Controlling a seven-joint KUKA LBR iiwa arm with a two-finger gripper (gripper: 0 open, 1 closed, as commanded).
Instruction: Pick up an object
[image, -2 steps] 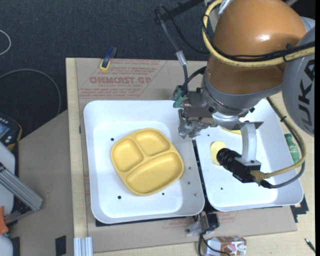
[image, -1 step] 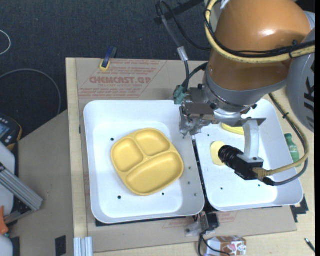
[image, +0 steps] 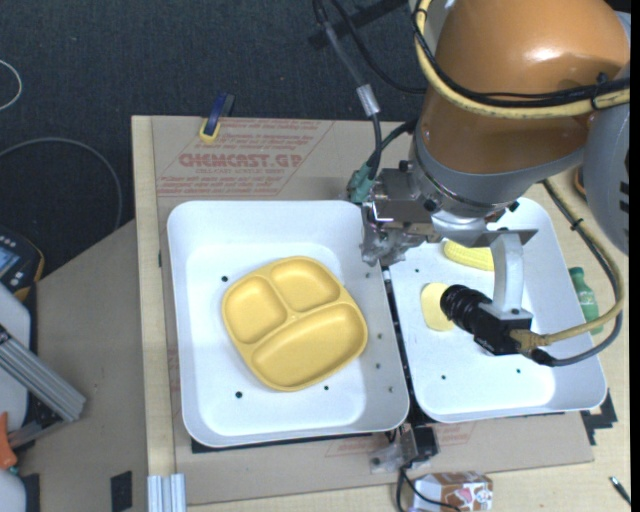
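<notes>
Jaws (image: 385, 245) low over the right bin (image: 560, 385), state not discernible; descent is best centred on one yellow piece (image: 434, 306).

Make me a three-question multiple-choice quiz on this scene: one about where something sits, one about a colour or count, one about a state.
1. Where does the divided plate lie?
A. left bin
B. right bin
C. on the bench outside the bins

2. How many compartments does it have?
A. two
B. three
C. five

3. How does the plate sit?
A. upside down
B. leaning on the bin wall
C. flat, hollows facing up

Answers: 1 A, it rests on the floor of the left bin, away from the arm. 2 B, two small hollows above one large. 3 C, its hollows face the camera.
</notes>
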